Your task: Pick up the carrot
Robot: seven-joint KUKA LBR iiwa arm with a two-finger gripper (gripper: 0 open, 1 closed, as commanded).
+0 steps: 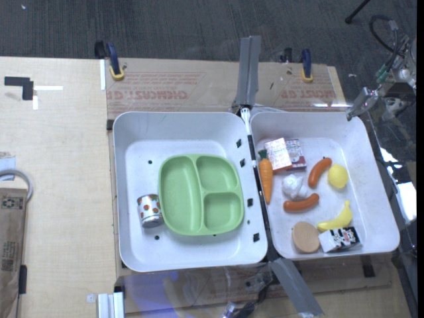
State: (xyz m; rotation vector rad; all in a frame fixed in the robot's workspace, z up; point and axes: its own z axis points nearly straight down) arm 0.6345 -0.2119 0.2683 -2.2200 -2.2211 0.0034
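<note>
Against the left wall of the right bin point(371, 144) lies the carrot point(265, 179), its long axis running nearly straight up and down the camera view, parallel to the divider between the two bins. Its green leafy end points toward the far rim; its orange body tapers to a tip pointing toward the near rim. It lies flat on the bin floor.

Likely hazards, judged from this layout: the carrot sits just beside the wall, so a finger descending on that side could strike the rim or find no room, and the carrot might then roll or be pushed away rather than gripped. A red-and-white packet point(286, 154) lies close to the green top, and a white lump point(294, 187) and a sausage point(301, 204) lie near its right side; a wide approach could nudge or catch these instead. Gripping near the thin tip risks a slip; the thicker upper body looks safer.

Whether the claw is released or clenched cannot be told.

Left bin point(132, 177): a green divided plate point(200, 194) and a small spotted can point(150, 210), well apart from the carrot.
</note>
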